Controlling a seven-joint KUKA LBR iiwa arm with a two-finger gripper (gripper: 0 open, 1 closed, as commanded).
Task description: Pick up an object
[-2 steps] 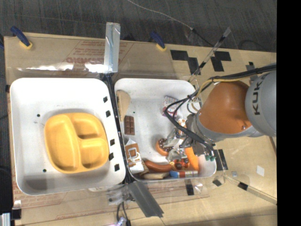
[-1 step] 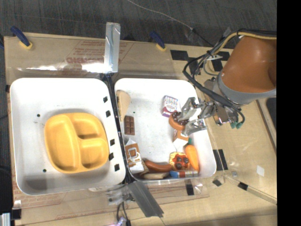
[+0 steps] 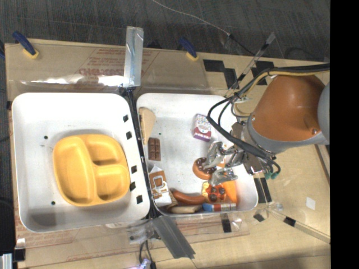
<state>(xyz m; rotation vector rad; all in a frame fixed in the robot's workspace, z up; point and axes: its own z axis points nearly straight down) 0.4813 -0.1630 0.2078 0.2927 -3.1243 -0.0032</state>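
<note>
The brown doughnut [image 3: 200, 167] lies in the right bin [image 3: 179, 102], toward its lower right part, just beside the gripper [image 3: 220, 160] and partly covered by it. It looks like a small toy ring, probably light and stiff, with a smooth skin that could slip; pinching across 1 side of the ring, through the hole, seems the surest hold. Just below it sit an orange block [image 3: 224, 193] and a brown sausage [image 3: 188, 196]; a purple packet [image 3: 202, 126] lies above, and a chocolate bar [image 3: 154, 148] near the bin's left wall. The gripper hangs low over the doughnut's right edge, its metal parts tangled with cables, and whether it is spread or closed, or has hold of anything, cannot be told. The arm [image 3: 283, 114] reaches in from the right, its orange band over the bin's right rim. The left bin [image 3: 33, 108] holds 1 yellow divided tray [image 3: 90, 167].
</note>
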